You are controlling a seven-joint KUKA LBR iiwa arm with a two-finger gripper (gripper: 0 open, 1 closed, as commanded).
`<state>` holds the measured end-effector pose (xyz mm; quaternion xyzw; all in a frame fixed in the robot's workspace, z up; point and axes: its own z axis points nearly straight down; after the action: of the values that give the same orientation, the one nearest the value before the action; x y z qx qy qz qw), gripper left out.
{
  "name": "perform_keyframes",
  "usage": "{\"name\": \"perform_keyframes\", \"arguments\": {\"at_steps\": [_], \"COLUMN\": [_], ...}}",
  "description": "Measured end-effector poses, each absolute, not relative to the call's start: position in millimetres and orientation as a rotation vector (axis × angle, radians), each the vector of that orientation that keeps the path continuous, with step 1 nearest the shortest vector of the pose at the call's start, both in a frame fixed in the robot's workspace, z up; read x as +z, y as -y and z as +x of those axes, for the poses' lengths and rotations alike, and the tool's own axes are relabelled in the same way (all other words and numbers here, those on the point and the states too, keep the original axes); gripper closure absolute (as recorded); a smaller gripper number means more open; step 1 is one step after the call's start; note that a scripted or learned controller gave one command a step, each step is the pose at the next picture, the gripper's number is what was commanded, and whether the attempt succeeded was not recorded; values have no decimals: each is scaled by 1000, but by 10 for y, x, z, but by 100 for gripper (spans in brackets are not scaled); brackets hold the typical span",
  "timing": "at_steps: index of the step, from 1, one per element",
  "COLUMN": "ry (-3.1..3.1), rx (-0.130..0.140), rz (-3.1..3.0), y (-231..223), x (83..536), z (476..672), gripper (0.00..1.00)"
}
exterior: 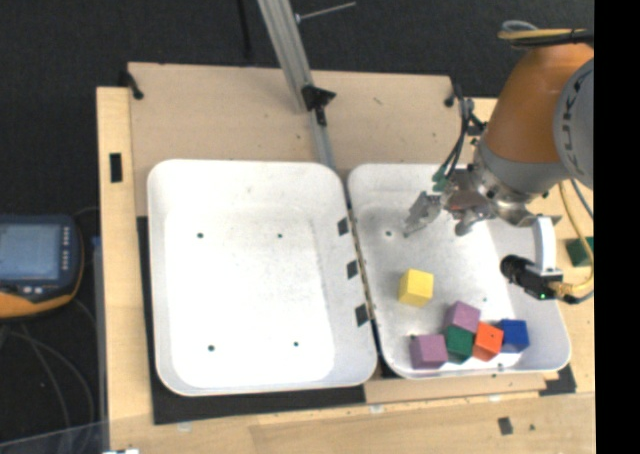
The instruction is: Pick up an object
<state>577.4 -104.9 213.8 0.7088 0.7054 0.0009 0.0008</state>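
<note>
Now | hand [438, 214] spread wide, holding nothing, above the right bin [385, 187] | yellow block [417, 286] just below it, apart from the other blocks [467, 334] | likely light, stiff, smooth-sided | grip across two flat opposite faces.

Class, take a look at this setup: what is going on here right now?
A grey and orange robot arm reaches in from the right over the right bin. Its hand hangs open above the bin's upper part with nothing between its fingers. A yellow block lies alone near the middle; two purple blocks, a green block, an orange block and a blue block cluster at the lower edge.
</note>
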Motion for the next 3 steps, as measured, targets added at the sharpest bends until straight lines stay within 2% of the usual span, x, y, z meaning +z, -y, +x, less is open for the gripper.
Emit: {"name": "perform_keyframes", "arguments": {"at_steps": [1,2,3], "ry": [-2209,-2225,-2217], "rx": [6,-4,-5], "rz": [2227,2217,2223], "y": [1063,1171,1526], "x": [2249,1351,1224], "z": [5782,6750,6624], "gripper": [100,100,100]}}
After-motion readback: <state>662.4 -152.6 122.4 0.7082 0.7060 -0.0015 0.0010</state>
